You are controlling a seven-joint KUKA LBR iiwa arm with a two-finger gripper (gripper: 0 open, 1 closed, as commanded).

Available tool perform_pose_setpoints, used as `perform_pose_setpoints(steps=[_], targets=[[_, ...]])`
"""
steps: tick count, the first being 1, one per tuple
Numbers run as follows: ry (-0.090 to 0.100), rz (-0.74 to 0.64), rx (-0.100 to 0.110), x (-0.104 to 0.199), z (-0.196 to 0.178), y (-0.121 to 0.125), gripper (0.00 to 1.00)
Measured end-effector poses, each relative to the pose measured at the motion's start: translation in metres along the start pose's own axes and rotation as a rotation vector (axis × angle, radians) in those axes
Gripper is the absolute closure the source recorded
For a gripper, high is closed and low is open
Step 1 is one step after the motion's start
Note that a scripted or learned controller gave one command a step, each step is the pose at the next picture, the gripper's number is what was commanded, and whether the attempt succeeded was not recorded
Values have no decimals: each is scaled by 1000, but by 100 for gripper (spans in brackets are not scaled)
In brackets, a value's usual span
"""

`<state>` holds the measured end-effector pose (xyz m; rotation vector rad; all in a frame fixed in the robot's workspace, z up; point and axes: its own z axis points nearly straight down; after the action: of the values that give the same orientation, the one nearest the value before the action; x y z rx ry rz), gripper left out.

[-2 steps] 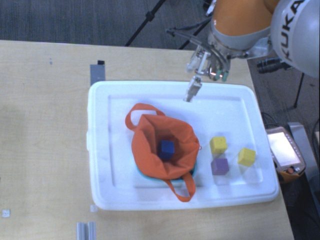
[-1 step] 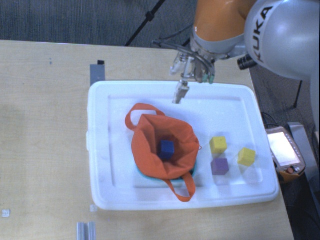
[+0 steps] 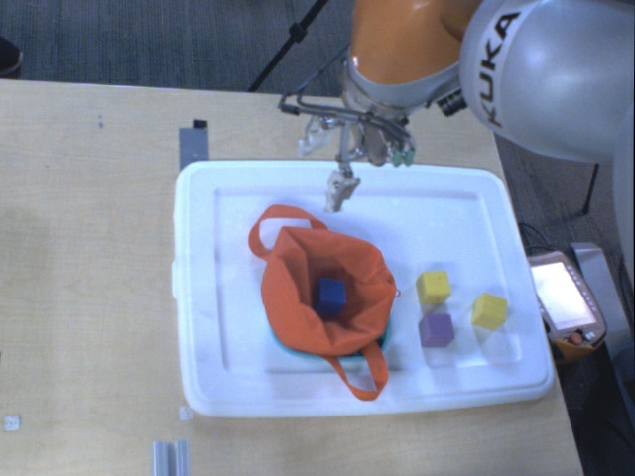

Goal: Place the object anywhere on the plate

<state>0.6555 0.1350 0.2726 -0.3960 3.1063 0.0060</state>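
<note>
Arm [image 3: 476,38] reaching in from right, hanging over white bin's [image 3: 198,266] far rim. Gripper [image 3: 340,194] pointing down; finger state unclear. Orange bag [image 3: 298,296] sitting mid-bin, blue cube [image 3: 330,296] resting inside. Two yellow cubes [image 3: 433,288] [image 3: 489,310], purple cube [image 3: 436,329] sitting right, apart from the bag.

Just below the bare-metal two-finger gripper [image 3: 340,191] lies a crumpled orange cloth bag [image 3: 325,296], matt, in a smooth, glossy white plastic bin [image 3: 198,266] on a pale wood-look bench [image 3: 79,266].
</note>
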Motion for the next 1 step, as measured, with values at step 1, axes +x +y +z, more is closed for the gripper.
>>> perform_pose_setpoints(steps=[1], targets=[[2, -161, 0, -7, 65, 6, 0]])
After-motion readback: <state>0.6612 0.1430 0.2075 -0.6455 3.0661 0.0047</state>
